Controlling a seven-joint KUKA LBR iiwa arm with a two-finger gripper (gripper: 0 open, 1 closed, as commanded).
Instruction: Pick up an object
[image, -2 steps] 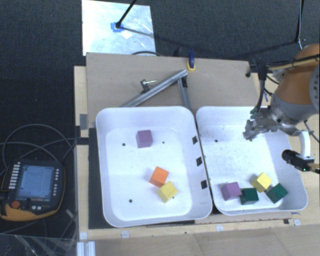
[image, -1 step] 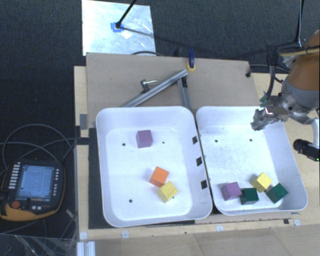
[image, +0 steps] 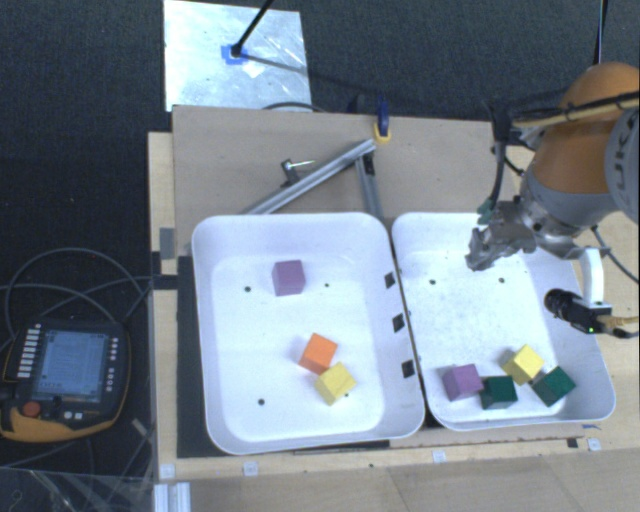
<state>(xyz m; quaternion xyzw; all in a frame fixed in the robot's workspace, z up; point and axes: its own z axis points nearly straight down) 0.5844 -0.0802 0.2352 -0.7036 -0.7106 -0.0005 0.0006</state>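
The left bin holds a purple cube near its back, an orange cube in the middle and a yellow cube touching it in front. Along the front of the right bin lie a purple cube, a dark green cube, a yellow cube and another green cube. My gripper hangs over the back of the right bin, well apart from those cubes, with nothing seen between its fingers.
A metal bar lies on the board behind the bins. A teach pendant with cables sits on the floor at the left. The bin walls meet in the middle.
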